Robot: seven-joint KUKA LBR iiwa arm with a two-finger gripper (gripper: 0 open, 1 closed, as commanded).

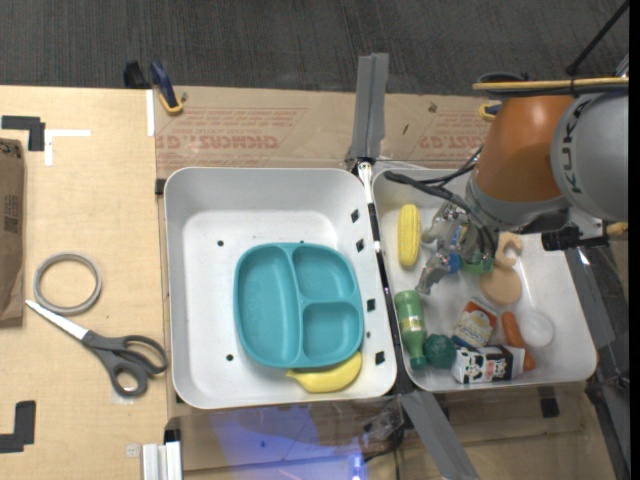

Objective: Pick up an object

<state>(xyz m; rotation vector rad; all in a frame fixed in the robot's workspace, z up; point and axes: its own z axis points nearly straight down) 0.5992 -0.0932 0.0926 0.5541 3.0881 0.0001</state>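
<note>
The arm [560, 148] is reaching in from the right, w/ its gripper [447, 253] hanging low over the middle of the right bin [560, 373]. Can't tell whether it's clenched, released or grasping anything (the wrist and cabling are blocking the tips).

The right bin is holding most of the clutter:
- a corn cob [408, 234] lying upright along the left side, just beside the gripper
- a green bottle [409, 316] running down the left wall, w/ a dark green round object [438, 349] near its lower end
- a small milk carton [483, 364] sitting at the front edge
- a red-and-white packet [476, 323] just behind the carton
- a carrot [514, 331] to the right of the packet
- a tan egg-like item [502, 286] lying right of the gripper

The left bin [190, 268] is carrying a teal divided plate [298, 304] in three sections, approx. centre, and a banana [328, 375] is poking out from under the plate's front edge.

On the bench to the left, scissors [110, 348] and a roll of tape [67, 282] are lying well apart from both bins.
</note>
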